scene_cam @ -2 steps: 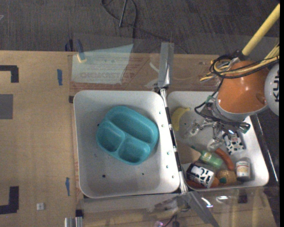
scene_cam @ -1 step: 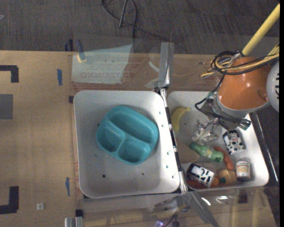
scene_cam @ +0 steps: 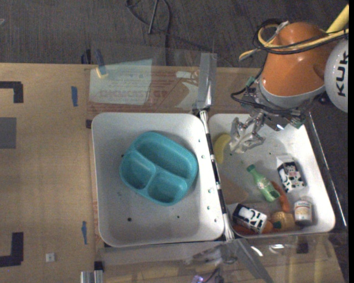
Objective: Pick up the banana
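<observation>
Nearest me, along the right bin's [scene_cam: 323, 182] front edge, I see a small milk carton [scene_cam: 249, 216], orange carrot [scene_cam: 281, 200] and capped jar [scene_cam: 302, 211]; a green plastic bottle [scene_cam: 262, 184] lies mid-bin. The smooth yellow banana [scene_cam: 221, 147] hugs the left wall, with bare floor around it. My metal pincer [scene_cam: 246, 138] hangs released just beside it. The left bin [scene_cam: 110, 210] carries a teal divided tray [scene_cam: 159, 167].

Pale wooden bench [scene_cam: 44, 182] (blue tape marks [scene_cam: 74, 95]) against dark carpeted floor [scene_cam: 66, 27] with cables [scene_cam: 149, 14]
</observation>
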`<state>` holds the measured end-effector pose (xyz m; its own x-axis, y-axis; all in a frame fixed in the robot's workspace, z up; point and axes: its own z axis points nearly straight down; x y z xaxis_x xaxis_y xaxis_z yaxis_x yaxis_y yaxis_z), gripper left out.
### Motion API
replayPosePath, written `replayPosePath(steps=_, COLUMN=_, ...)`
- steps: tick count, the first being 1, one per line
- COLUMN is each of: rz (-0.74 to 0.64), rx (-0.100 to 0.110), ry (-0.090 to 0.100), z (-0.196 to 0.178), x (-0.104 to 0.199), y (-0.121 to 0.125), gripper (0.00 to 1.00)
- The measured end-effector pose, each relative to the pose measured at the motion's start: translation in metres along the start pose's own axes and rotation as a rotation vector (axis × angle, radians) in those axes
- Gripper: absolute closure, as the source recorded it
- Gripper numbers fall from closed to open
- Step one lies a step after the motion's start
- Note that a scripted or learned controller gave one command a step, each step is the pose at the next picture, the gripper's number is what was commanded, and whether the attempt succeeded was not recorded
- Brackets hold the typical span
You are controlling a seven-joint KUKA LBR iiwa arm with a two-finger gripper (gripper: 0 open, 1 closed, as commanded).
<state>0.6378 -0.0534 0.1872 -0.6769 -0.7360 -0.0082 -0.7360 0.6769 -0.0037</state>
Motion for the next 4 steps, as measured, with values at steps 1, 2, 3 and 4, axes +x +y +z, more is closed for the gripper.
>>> replayPosePath(steps=1, rz=0.29, rx=0.002, ry=-0.003, z=-0.091, x=-0.06, y=0.06, gripper=1.0)
replayPosePath(steps=2, rz=0.713, rx=0.005, ry=-0.002, z=-0.132, x=0.005, y=0.034, gripper=1.0)
replayPosePath(steps=3, rz=0.713, rx=0.005, ry=-0.002, z=-0.132, x=0.005, y=0.034, gripper=0.0)
replayPosePath(steps=4, rz=0.625, rx=0.005, ry=-0.002, z=-0.132, x=-0.01, y=0.0, gripper=0.0)
